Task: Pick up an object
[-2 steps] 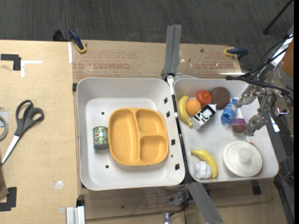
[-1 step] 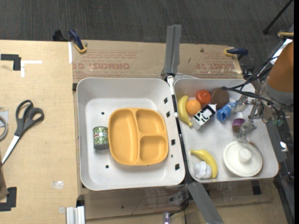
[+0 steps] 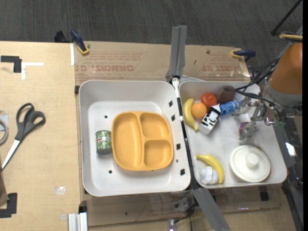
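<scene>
Two white bins on a bench (image 3: 38,177), robot hand (image 3: 249,129) low in the right bin (image 3: 226,181), its grip hidden, bananas (image 3: 188,114), orange (image 3: 198,109) and white lid (image 3: 249,163) nearby, yellow tray (image 3: 143,140) in the left bin (image 3: 91,177).

End effector (image 3: 248,129) hovers in right bin (image 3: 226,143) beside white bowl (image 3: 249,163).

Two bins (image 3: 89,177) (image 3: 276,177) — two bananas (image 3: 188,114) (image 3: 214,165); one orange (image 3: 198,110); one tomato (image 3: 209,99); one scissors (image 3: 23,126).
</scene>
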You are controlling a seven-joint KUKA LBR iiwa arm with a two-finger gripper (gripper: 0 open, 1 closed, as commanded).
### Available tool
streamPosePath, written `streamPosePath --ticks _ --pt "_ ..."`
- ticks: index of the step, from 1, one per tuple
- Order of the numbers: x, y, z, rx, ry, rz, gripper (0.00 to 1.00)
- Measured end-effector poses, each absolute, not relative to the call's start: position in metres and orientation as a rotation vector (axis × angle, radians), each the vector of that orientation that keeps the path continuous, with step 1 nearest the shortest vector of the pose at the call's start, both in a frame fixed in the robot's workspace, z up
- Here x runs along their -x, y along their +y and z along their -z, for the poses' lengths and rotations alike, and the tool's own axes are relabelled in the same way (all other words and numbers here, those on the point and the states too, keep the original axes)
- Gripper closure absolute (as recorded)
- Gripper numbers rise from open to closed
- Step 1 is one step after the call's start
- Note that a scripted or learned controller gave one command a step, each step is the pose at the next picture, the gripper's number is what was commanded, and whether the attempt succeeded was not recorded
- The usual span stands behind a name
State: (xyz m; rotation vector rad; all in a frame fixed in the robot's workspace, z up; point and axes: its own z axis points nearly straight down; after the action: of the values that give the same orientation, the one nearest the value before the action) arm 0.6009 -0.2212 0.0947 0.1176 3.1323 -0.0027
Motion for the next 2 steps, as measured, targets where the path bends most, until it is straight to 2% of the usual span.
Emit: streamPosePath --ticks 1,2 --pt "-0.604 -0.221 -0.096 -0.127 3.131 0.005 0.0" --pt "-0.62 -0.222 -0.095 -0.164 3.137 0.002 0.0"
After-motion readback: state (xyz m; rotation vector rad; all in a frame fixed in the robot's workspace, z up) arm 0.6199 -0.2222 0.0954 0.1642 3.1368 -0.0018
